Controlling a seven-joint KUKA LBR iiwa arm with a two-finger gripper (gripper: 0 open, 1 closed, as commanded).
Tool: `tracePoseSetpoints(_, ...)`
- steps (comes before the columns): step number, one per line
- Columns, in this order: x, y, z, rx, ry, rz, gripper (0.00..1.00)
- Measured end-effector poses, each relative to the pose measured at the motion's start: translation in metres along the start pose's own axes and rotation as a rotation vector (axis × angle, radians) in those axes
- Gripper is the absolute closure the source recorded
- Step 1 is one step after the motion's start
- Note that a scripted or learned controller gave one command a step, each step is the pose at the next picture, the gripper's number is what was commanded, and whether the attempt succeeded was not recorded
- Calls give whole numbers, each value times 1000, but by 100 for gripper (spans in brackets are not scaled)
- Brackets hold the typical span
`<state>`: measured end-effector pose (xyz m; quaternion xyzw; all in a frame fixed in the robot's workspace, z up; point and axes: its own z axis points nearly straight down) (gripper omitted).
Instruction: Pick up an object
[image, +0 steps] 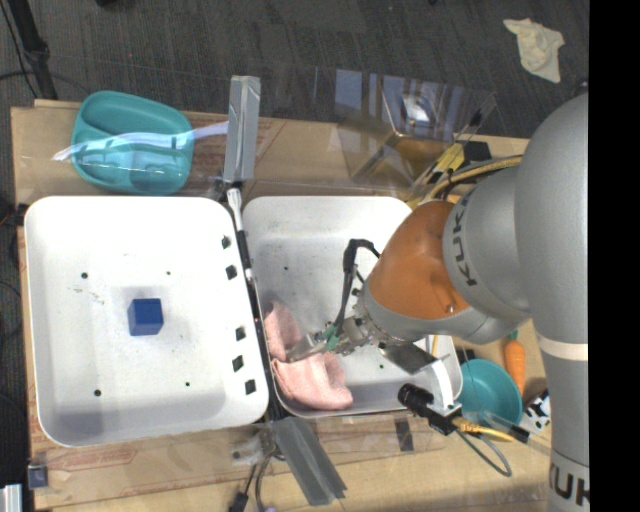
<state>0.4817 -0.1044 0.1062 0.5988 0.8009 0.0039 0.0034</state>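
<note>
A pink cloth (305, 370) is found crumpled in the lower left corner of the right bin (320, 225), pressed against the wall shared with the neighbouring bin. It is probably bunched there because soft fabric folds and slides into a corner when pushed, which leaves raised ridges that can be pinched from above. The gripper (322, 343) is lowered onto the upper part of this cloth, its tip resting at or just above the folds. Whether it is released or clenched cannot be told, since the tip is small and partly merged with the fabric, so no grasp can be claimed. The cloth lies flat on the bin floor and is not seen to be lifted.

The grey arm (500, 250) with its orange band (420, 270) is bent steeply downward over the right bin, a posture that would be needed to reach a target so close to the dividing wall.

In the left bin (60, 230) a blue cube (146, 316) is set well apart from the gripper, near the middle of the floor; it is judged not to be the present target. Beyond the bins, a teal scoop (130, 140) is left on the bench above the left bin, and a small teal bowl (490, 390) and an orange carrot-shaped item (514, 362) are placed at the right, outside the work area.
</note>
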Motion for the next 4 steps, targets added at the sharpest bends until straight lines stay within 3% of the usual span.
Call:
tracePoseSetpoints(1,-21,58,13,7,1,-59,0)
tracePoseSetpoints(2,-30,108,13,7,-1,33,0)
tracePoseSetpoints(4,-20,-8,11,3,-1,-190,0)
